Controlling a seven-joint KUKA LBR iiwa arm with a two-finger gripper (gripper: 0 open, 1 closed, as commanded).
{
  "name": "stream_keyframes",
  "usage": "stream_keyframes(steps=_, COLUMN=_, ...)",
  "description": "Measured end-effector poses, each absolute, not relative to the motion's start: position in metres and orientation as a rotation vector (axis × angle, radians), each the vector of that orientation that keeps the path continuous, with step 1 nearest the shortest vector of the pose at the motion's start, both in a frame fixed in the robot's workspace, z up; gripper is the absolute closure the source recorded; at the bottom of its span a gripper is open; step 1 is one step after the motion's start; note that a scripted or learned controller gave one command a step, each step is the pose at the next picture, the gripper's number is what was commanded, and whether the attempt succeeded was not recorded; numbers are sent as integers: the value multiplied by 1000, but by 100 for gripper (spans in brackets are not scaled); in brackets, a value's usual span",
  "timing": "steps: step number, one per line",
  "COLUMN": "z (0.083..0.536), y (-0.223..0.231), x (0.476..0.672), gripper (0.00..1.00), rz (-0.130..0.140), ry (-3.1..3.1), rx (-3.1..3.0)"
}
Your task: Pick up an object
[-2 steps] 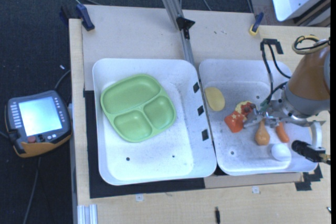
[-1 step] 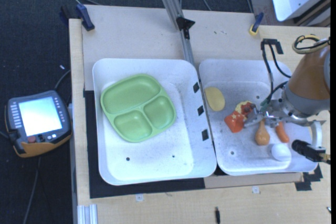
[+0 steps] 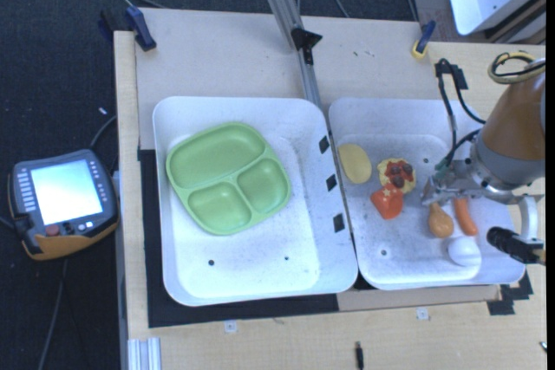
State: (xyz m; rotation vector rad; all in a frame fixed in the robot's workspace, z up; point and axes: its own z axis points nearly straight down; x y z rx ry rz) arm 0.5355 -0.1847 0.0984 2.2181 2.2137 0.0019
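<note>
Camera view, looking down at a slant, shows a pale wooden worktop (image 3: 225, 56) bearing two shallow white bins side by side. Lying in the left bin (image 3: 173, 269) is a green divided plate (image 3: 227, 178) with three compartments, turned at an angle. The right bin (image 3: 408, 269) holds a cluster of small things: a pale yellow oval piece (image 3: 354, 162) near the bin's left wall, a yellow item with red spots (image 3: 397, 173) just beside it, a red-orange piece (image 3: 388, 203) touching or nearly touching that one from below, a tan pear-shaped piece (image 3: 440, 221), an orange carrot-like stick (image 3: 466, 217) just beside the pear shape, and a white egg-like ball (image 3: 463, 251) below both.

The grey arm with its orange band (image 3: 516, 130) reaches in from the right, and the tool (image 3: 444, 189) sits low in the right bin, just above the tan piece and the orange stick. Whether its fingers are wide, narrow or closed on anything I cannot tell, since they blur into the metal of the wrist.

A handheld screen pendant (image 3: 61, 202) lies on the dark floor left of the worktop.
</note>
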Motion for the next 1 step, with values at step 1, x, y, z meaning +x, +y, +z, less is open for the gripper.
stream_keyframes(steps=1, z=143, y=-185, x=532, gripper=100, rz=3, ry=2218, rx=2219)
